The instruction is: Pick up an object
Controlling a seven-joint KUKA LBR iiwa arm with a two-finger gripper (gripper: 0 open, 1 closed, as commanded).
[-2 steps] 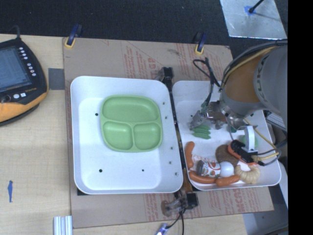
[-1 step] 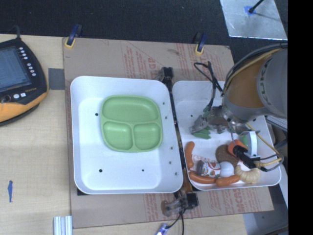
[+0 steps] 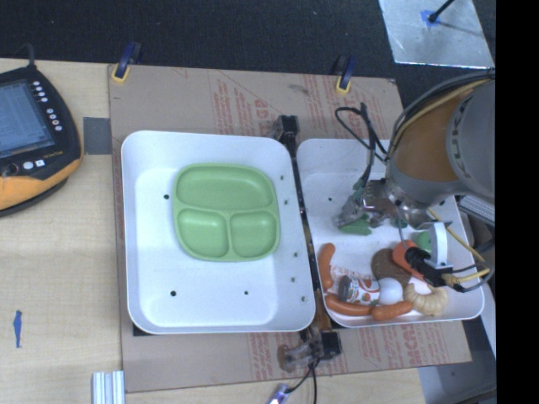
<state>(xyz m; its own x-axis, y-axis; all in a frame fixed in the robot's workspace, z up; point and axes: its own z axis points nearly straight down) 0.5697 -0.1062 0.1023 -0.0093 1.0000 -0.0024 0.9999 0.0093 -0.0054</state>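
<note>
Camera view looks down on two shallow white bins. The left white bin [image 3: 143, 225] carries a green plastic plate with three parts [image 3: 226, 210] near its middle. The right white bin [image 3: 324, 162] has a heap of toy food by its near edge: orange sausages [image 3: 362, 310], a white ball [image 3: 390, 290] and a small labelled bottle [image 3: 358, 290]. The gripper [image 3: 364, 211] is low in this bin, near its middle, by something green. I cannot tell how it is set. I think it is reaching to grab. Next it should close and lift.
</note>
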